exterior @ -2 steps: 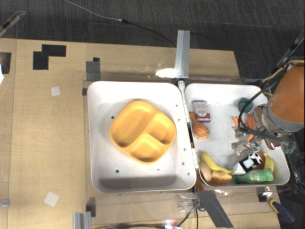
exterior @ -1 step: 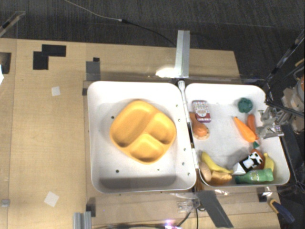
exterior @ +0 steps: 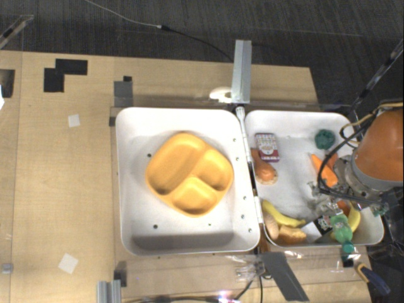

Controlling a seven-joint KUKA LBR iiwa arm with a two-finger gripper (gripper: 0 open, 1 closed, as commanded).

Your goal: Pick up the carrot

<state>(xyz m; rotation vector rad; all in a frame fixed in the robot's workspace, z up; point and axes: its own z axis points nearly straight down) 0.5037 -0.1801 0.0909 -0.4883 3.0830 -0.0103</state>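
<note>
Camera view, from my remote seat, puts the gripper low in the right bin just below the carrot, which lies by the arm's orange band, and I cannot tell its grip state, while the yellow divided tray sits in the left bin.

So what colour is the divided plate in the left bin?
The divided plate is yellow-orange, plain and unpatterned, clear in the overhead camera view against the white left bin.
</note>
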